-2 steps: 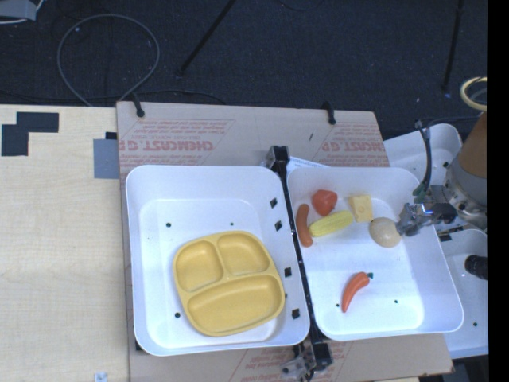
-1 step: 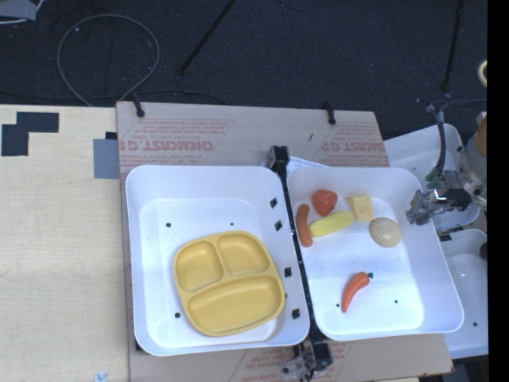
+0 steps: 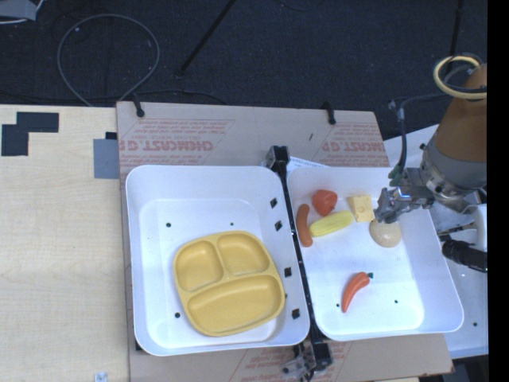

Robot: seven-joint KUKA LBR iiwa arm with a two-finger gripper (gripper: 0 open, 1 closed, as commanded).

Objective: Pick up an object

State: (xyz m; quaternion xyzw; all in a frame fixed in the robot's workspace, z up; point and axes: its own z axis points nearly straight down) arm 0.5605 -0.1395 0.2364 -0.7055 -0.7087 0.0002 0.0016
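The right bin (image 3: 445,309) holds several toy foods. A red tomato-like piece (image 3: 324,201) lies at the back, with a brown sausage (image 3: 303,224) and a yellow corn cob (image 3: 331,224) beside it. A yellow cheese block (image 3: 362,208) sits just right of them. A beige round object (image 3: 386,234) lies near the bin's right side, and an orange carrot (image 3: 355,290) lies toward the front. My gripper (image 3: 390,207) hangs right over the beige object's upper edge, touching or nearly touching it. The arm's orange band (image 3: 465,126) rises behind it.
The left bin (image 3: 151,213) carries a yellow divided plate (image 3: 229,281). A black divider (image 3: 290,245) runs between the two bins. Cardboard (image 3: 238,138) lies under both bins. Cables and arm parts (image 3: 465,253) crowd the right bin's right rim.
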